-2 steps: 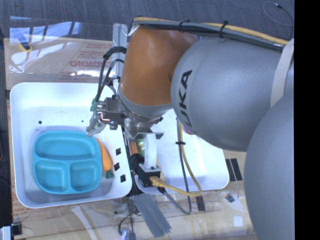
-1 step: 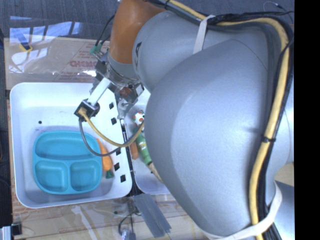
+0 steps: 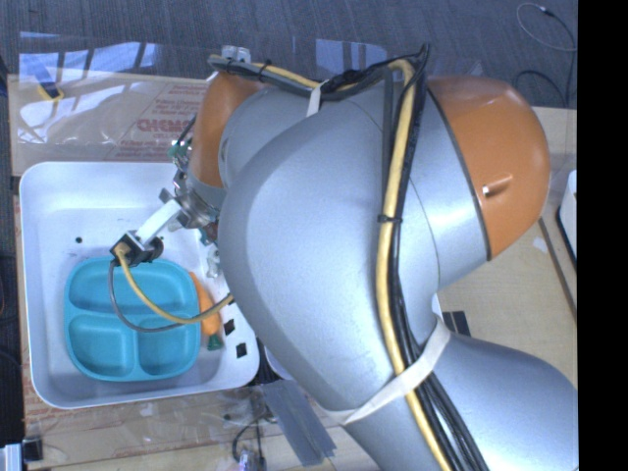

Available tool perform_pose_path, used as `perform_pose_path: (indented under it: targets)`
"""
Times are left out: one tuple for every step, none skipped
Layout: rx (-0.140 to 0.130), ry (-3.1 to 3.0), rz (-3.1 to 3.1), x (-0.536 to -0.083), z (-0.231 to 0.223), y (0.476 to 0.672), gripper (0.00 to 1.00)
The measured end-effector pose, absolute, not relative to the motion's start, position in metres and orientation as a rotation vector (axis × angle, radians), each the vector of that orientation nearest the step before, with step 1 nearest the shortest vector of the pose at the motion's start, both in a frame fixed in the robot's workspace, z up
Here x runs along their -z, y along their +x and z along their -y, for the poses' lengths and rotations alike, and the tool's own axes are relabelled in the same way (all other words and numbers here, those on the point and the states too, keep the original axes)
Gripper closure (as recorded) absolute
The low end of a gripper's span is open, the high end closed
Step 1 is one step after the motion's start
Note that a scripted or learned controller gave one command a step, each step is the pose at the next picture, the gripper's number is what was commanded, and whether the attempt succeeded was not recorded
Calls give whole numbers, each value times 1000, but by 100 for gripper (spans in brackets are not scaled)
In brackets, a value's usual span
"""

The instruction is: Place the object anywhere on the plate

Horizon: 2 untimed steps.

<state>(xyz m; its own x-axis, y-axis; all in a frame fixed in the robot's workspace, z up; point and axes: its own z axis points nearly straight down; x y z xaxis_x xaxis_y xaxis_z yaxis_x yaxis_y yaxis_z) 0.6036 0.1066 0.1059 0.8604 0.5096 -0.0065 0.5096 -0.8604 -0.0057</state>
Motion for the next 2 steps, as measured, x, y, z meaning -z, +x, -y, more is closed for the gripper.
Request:
perform_pose_path:
  targets:
    - [-22,-3020,841,-115,-109,603,100]
    - [-2,-3018,867,-175,-124,646,100]
